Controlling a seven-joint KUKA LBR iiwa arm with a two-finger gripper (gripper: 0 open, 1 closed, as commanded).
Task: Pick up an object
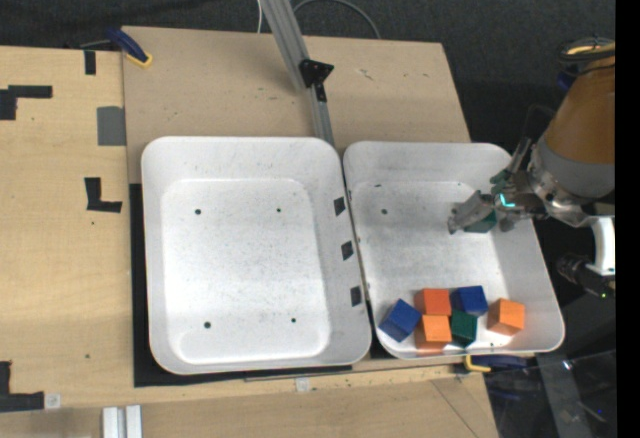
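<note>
Camera view has the hand (pixel 470 218) hovering mid-right over the right bin (pixel 420 171), can't tell how far open, blocks (pixel 450 314) clustered lower right, well apart.

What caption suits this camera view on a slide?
Grey arm's gripper hovers in the right white bin, above six small blue, orange and green blocks clustered at its near edge.

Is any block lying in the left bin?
No: the blocks are all clustered at the near edge of the right bin.
</note>
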